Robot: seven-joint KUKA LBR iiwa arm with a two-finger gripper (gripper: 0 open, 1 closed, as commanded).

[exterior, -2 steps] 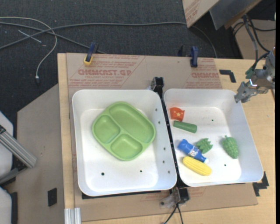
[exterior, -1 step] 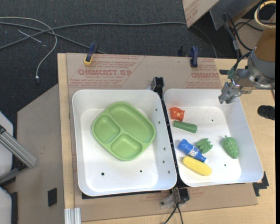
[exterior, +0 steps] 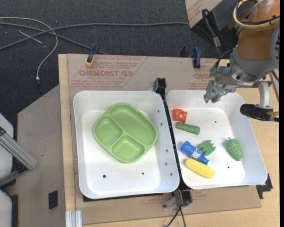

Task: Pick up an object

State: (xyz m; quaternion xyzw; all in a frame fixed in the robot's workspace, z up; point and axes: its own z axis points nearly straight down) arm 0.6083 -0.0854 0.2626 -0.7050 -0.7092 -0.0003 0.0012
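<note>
Right bin [exterior: 248,133]: you have six small things here. A red piece [exterior: 179,115] lies near the left wall, and a dark green cylinder [exterior: 187,128] is just below it.
Front cluster: a blue bottle [exterior: 194,151], a yellow corn cob [exterior: 199,168] and a small green leafy toy [exterior: 206,146] sit close together, touching or nearly so. A green bumpy toy [exterior: 233,148] lies apart, toward the right wall.
Left bin [exterior: 84,133]: it holds a green divided plate [exterior: 125,132], well apart from the gripper.
Obstructions: a black clamp [exterior: 159,84] stands at the far end of the divider between the bins. Blue clamps [exterior: 196,56] pin the cardboard to the worktop [exterior: 66,146].
Gripper [exterior: 214,95]: it hangs over the far edge of the right bin, pointing down. You cannot tell its finger state, and nothing is seen in it.
Arm: it enters from the upper right, orange band [exterior: 262,13] above the wrist.
Open room: bare white floor lies in the right bin's far and middle parts, below the gripper.
</note>
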